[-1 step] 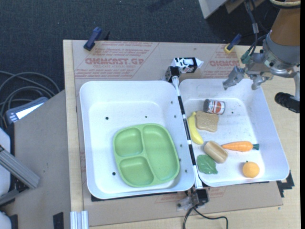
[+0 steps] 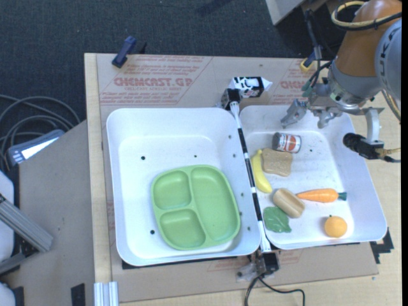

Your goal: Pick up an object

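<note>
the gripper (image 2: 308, 115) hovers with fingers spread apart, holding nothing, over the right bin (image 2: 363, 183); the can (image 2: 287, 142) lies just below it, so drop straight down, straddle it, then close

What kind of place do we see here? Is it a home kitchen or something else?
Most likely a robotics lab, not a kitchen. The two white bins sit on a cardboard sheet, the food such as the carrot looks like toys, and loose cables lie on dark carpet.
</note>
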`<state>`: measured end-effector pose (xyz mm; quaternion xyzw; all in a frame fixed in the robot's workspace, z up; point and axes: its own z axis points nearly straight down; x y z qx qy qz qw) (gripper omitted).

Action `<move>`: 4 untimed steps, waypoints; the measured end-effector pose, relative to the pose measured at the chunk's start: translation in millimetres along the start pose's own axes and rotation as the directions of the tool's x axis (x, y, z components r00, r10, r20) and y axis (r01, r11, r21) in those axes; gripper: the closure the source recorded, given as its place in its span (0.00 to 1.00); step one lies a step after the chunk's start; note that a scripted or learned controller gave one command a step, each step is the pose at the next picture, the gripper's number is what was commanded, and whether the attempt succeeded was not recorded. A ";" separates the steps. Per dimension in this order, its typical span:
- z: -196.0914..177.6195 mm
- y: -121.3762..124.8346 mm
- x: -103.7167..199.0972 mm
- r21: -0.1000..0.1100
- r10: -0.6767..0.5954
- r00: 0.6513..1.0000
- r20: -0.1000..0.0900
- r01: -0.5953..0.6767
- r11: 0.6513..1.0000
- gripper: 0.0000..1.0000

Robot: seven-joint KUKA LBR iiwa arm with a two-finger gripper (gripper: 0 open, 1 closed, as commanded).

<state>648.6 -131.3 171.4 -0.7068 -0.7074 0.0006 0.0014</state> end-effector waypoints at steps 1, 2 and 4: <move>85.3 -14.8 -4.6 -0.004 0.001 1.000 0.001 -0.001 1.000 0.00; 86.3 14.3 30.8 -0.005 0.000 1.000 0.002 0.000 1.000 0.00; -14.0 -19.3 88.9 -0.005 -0.001 1.000 0.001 0.001 1.000 1.00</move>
